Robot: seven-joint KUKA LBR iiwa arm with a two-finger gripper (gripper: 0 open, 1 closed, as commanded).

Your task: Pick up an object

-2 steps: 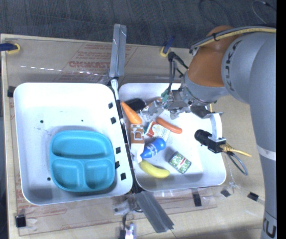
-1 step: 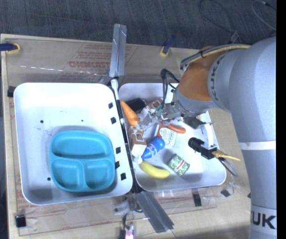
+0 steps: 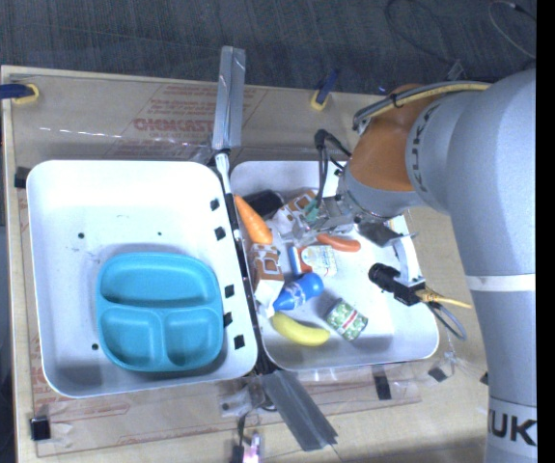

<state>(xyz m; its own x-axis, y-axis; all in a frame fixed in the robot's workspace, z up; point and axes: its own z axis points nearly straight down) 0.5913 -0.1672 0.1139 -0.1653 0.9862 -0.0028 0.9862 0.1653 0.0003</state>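
On the pale wooden bench (image 3: pixel 113 114), set over dark carpet (image 3: pixel 113 17), two white bins sit side by side. At the left, the left bin (image 3: pixel 65 191) holds a blue divided tray (image 3: pixel 161 312) lying flat toward its near side. Across the shared wall, the right bin (image 3: pixel 412 340) is crowded. A carrot (image 3: pixel 253 220) lies against the wall, and a blue bottle (image 3: pixel 298 291) lies tilted near the middle. A banana (image 3: pixel 299 330) is just in front of the bottle, and a green can (image 3: pixel 346 318) is beside the banana. A small orange piece (image 3: pixel 340 243) lies farther back.

The gripper (image 3: pixel 318 218) hangs low over the printed packets (image 3: pixel 296 249) at the back of this bin, just beside the orange piece. Whether it is open or closed, or touching anything, cannot be told. The grey arm (image 3: pixel 480 162) reaches in from the right.
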